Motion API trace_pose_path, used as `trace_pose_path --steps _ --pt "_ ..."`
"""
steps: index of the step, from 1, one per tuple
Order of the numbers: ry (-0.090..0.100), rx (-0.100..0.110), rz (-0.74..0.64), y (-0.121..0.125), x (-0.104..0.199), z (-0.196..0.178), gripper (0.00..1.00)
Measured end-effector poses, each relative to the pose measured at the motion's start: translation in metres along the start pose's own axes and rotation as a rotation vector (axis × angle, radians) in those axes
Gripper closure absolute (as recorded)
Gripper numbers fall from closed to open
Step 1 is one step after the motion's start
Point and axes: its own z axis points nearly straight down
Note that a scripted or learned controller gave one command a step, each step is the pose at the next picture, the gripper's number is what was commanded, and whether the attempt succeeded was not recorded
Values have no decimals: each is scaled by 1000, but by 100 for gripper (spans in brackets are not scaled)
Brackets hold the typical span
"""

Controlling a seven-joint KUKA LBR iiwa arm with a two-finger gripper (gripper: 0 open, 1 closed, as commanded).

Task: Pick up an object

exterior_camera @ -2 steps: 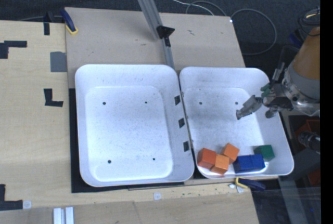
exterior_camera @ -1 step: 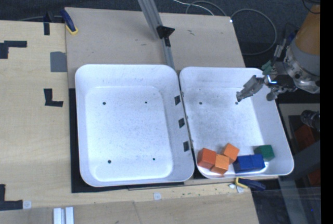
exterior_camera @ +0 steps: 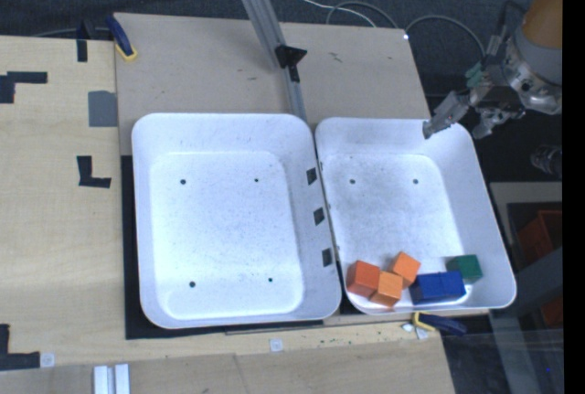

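Several small blocks lie bunched at the near edge of the right bin (exterior_camera: 475, 165): three orange ones (exterior_camera: 366, 276) (exterior_camera: 406, 266) (exterior_camera: 389, 289), a larger blue block (exterior_camera: 437, 288) and a green block (exterior_camera: 467, 267). My gripper (exterior_camera: 464, 120) hangs over the bin's far right corner, well away from the blocks. Its fingers (exterior_camera: 441, 119) are spread open and hold nothing. The orange-banded wrist (exterior_camera: 547, 13) rises toward the upper right.
The left bin (exterior_camera: 151, 200) sits beside the right one, their rims touching at the middle. A slanted metal rail (exterior_camera: 263, 4) runs down from the top to the gap between the bins. Cables (exterior_camera: 366, 13) lie on the bench behind.
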Motion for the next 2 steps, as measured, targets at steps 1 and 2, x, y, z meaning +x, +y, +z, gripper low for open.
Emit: trace_pose_path --steps 1,2 --pt "2 -1 -2 35 9 -17 0" --pt "1 -1 -2 80 2 -34 0"
